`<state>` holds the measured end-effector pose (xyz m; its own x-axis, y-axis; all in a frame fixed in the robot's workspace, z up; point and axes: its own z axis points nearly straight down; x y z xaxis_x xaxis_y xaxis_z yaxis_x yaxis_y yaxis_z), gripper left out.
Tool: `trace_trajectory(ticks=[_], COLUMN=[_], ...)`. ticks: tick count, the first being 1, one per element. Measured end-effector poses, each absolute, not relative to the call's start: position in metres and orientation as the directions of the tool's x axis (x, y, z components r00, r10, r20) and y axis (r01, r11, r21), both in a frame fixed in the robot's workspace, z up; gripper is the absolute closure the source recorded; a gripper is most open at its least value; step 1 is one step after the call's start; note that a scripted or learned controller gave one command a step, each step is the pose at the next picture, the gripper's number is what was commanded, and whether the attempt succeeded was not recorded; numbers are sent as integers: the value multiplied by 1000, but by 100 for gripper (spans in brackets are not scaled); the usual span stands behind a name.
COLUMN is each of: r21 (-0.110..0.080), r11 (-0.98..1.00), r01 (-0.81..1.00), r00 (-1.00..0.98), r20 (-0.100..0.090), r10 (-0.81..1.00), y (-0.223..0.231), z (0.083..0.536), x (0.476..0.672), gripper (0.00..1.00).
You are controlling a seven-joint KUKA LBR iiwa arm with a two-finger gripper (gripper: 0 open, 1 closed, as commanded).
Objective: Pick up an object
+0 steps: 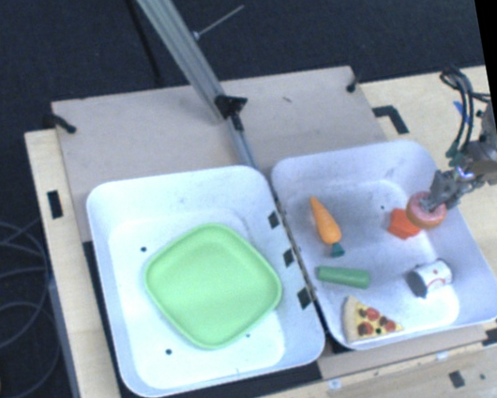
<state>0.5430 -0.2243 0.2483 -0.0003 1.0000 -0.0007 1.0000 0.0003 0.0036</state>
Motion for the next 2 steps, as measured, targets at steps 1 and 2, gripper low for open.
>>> trace_trajectory(ticks=[1,2], r21=[0,0], r11=[3,4], r01=[1000,1000], r00=[-3,-4], r20=[0,0], r10=[1000,1000], y=[-170,-117], z=[238,229], x=[557,570], gripper=[100,100])
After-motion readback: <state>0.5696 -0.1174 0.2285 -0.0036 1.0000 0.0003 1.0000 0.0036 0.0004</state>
